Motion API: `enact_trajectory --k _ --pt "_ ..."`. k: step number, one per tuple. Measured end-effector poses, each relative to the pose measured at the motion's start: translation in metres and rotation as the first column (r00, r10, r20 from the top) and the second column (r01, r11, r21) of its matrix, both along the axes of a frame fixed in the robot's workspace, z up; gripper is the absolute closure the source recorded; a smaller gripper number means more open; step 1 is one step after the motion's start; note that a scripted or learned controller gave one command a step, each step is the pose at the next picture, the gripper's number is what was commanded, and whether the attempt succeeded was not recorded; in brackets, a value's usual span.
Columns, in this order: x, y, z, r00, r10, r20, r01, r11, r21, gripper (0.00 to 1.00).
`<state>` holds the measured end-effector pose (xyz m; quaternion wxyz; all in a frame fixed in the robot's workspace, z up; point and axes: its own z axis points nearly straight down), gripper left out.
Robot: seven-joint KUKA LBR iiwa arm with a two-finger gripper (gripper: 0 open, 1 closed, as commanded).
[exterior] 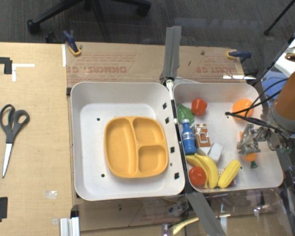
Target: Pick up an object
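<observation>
My gripper (248,148) hangs low over the right side of the right bin (265,178). It points down at a small orange object with a green tip (250,157), which lies right beneath it. An orange ball (242,106) lies just behind the gripper. Further left in the same bin are a red pepper (199,106), a green item (184,114), a blue bottle (188,138), a brown and white box (202,134) and a white cube (215,152). Near the front wall lie a banana (207,167), a red tomato (197,176) and a yellow corn cob (228,173).
The left bin (86,132) holds a yellow divided plate (136,146). Scissors (11,132) lie on the bench at the far left. Cardboard (118,65) with clamps lies behind the bins. Black cables (246,111) run from the arm across the right bin's back corner.
</observation>
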<state>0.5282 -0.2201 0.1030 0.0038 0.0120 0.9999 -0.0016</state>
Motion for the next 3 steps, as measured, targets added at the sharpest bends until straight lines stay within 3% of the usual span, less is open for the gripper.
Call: enact_trajectory --k 1,2,3 --pt "0.000 0.000 0.000 1.000 0.000 0.000 0.000 1.000 0.000 0.00" --pt "0.002 0.001 0.010 1.000 0.003 0.004 -0.003 1.000 -0.002 1.00" --pt "0.002 0.001 0.010 1.000 0.004 0.004 -0.004 1.000 -0.002 0.00"
